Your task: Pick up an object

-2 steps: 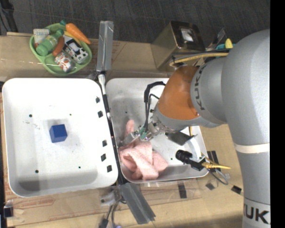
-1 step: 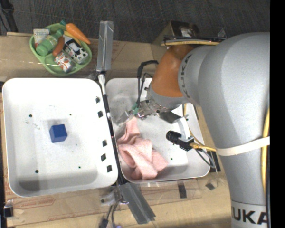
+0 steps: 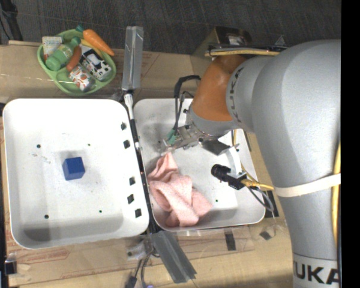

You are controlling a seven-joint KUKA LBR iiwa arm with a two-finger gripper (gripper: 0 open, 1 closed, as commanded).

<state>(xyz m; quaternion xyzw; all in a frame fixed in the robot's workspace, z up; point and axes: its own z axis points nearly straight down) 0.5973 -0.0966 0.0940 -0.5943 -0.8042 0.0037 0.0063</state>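
The hand (image 3: 171, 141) hangs low in the right bin (image 3: 228, 216), just above the crumpled pink cloth (image 3: 177, 194); its grip cannot be told. A blue cube (image 3: 74, 168) sits in the left bin (image 3: 24, 161). Farther back, a green bowl (image 3: 54, 80) holds toy food.

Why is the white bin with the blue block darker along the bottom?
In the camera view, the left bin has a grey shadow along its near wall, where the raised rim blocks the light; the blue block also casts a small shadow beside it. The arm looks big and a bit soft because it is close to the camera.
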